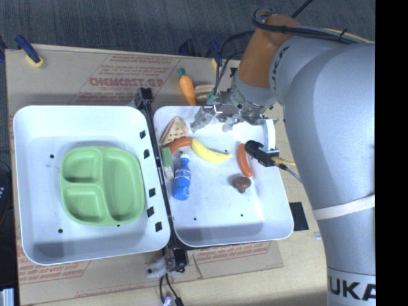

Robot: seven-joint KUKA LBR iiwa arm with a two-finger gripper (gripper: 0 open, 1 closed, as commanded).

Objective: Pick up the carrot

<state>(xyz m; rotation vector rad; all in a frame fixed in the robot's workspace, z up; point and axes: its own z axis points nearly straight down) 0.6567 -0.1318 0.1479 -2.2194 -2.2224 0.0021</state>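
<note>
Carrot first: the small orange carrot with a green top (186, 88) lies outside the bins, on the brown cardboard-covered table (95, 75), just beyond the far rim of the right white bin (280, 222). The grey arm's gripper (215, 115) hovers over that bin's far edge, close to the carrot but not on it, and nothing sits between its fingers. They look spread, though the metalwork is cluttered. Inside the bin, near the gripper, lie a tan sandwich wedge (174, 131), a yellow banana (210, 152), a red sausage (245, 160), a blue bottle (182, 178) and a brown lump (241, 183). The left white bin (25, 171) holds a green divided plate (102, 185). To do this well, the gripper should likely shift outward past the rim, line its fingers across the carrot's narrow width, and descend centred on its body. The rim and the object just beside the carrot could foul a sloppy approach.
</note>
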